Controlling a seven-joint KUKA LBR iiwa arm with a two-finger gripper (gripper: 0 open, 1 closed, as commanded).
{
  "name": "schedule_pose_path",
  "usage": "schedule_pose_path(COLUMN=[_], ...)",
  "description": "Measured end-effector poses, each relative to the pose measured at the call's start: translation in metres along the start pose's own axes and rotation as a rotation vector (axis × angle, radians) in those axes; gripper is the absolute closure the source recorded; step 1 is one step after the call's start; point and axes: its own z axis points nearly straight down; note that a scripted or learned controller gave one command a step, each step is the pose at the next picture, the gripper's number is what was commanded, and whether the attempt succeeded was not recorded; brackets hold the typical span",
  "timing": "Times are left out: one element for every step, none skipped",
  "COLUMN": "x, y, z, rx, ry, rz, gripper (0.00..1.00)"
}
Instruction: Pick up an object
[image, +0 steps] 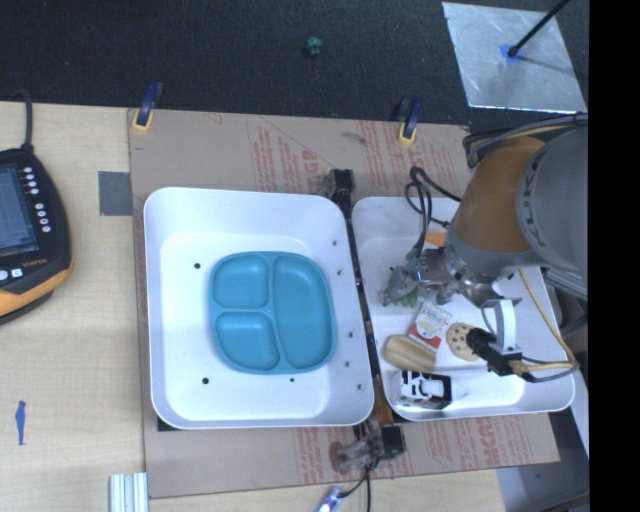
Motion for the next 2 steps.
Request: schedule_pose_path(x=[-0.001,0.095], y=[0.000,0.040], z=[-0.011,-0.101], rx=[0.001,-0.003], ry=[-0.002,0.002], rz=[-0.002,0.001], gripper=[1.00,1.00])
